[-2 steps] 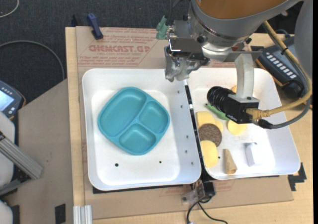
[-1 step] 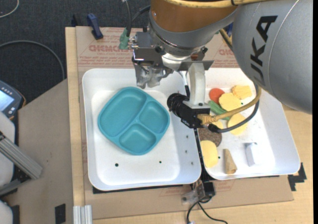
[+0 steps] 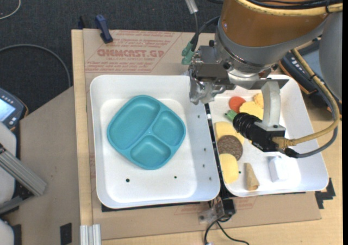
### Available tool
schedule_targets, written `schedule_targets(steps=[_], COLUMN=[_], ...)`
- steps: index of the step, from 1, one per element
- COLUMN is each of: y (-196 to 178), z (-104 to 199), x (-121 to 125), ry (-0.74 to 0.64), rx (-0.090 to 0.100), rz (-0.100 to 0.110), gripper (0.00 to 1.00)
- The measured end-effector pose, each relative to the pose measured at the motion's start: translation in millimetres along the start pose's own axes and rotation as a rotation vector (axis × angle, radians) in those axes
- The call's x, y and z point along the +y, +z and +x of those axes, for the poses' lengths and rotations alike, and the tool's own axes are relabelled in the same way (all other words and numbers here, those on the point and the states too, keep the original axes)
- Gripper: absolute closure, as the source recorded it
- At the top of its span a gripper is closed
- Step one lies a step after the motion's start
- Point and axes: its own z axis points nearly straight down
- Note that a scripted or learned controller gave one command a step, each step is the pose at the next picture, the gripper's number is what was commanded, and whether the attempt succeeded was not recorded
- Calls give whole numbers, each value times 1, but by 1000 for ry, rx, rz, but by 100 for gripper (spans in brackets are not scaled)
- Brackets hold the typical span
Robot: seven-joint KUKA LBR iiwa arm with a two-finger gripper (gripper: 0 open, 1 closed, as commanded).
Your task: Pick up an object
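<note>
My gripper (image 3: 200, 90) hangs under the grey wrist, over the ridge where the two bins meet, near their far end. Nothing shows held in it. In the right bin (image 3: 310, 130) lie several small toy foods: a red-orange piece (image 3: 237, 102), a yellow piece (image 3: 252, 109), a yellow block (image 3: 223, 130), a brown round disc (image 3: 229, 145), another yellow piece (image 3: 230, 169), a tan cone (image 3: 250, 176) and a white block (image 3: 275, 169). The arm hides part of this bin. The nearest items lie just right of and in front of the gripper.
A teal divided plate (image 3: 145, 131) lies in the middle of the left bin (image 3: 103, 92). A black connector with a tan cable (image 3: 261, 134) hangs over the right bin. A blue clamp (image 3: 103, 27) sits at the board's far left corner.
</note>
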Motion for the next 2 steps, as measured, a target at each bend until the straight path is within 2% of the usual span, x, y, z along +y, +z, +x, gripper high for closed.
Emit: schedule_targets(steps=[1, 2], y=[114, -71], z=[32, 15], x=[15, 1], ry=[-8, -7], rx=[-2, 10], rz=[9, -23], gripper=[100, 100])
